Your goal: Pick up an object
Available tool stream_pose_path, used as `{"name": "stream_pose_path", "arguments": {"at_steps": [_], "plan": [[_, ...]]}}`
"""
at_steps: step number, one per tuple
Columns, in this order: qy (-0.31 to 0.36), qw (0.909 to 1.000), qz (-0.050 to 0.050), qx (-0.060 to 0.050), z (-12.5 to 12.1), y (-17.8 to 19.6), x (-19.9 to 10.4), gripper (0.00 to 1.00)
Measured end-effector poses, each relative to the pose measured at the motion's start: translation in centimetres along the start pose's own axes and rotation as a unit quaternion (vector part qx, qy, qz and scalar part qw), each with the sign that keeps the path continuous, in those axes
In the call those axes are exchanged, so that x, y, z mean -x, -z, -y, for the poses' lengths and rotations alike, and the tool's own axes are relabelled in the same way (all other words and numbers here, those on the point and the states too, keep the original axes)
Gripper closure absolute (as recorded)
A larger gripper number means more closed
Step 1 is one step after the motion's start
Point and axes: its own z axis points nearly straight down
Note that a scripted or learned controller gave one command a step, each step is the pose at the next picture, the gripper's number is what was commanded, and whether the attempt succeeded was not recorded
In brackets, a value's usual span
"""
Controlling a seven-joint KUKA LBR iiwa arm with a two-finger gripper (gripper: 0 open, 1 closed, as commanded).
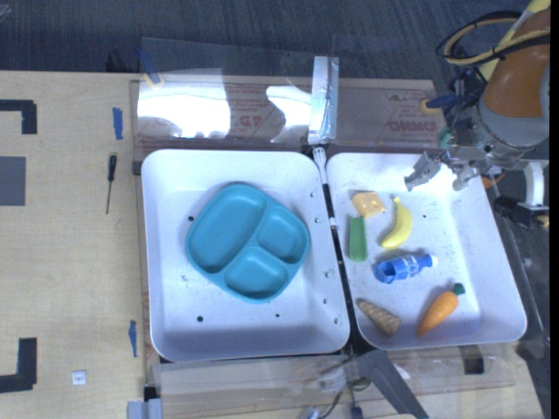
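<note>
While the claw (441, 169) hung spread wide and holding nothing over the far edge of the right bin (489, 260), the banana (399, 226) lay just below it, near the bottle (403, 267) and carrot (439, 311).

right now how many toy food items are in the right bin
5, plus a blue bottle: cheese wedge, banana, green piece, cone, carrot. None looks hidden.

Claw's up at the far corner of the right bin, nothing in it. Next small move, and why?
Probably shift the claw left and toward the near side, over the banana, then descend. The claw hangs open over the right bin at its far edge, and the banana is the closest toy, lying apart from the orange piece.
</note>
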Motion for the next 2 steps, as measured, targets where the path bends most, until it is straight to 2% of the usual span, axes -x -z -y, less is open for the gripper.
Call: {"name": "stream_pose_path", "arguments": {"at_steps": [1, 2], "plan": [[0.051, 0.9987, 0.001, 0.004, -1.1, -10.0, 0.2, 0.00], [-0.048, 0.9988, 0.000, 0.001, 2.0, -10.2, -1.9, 0.00]]}}
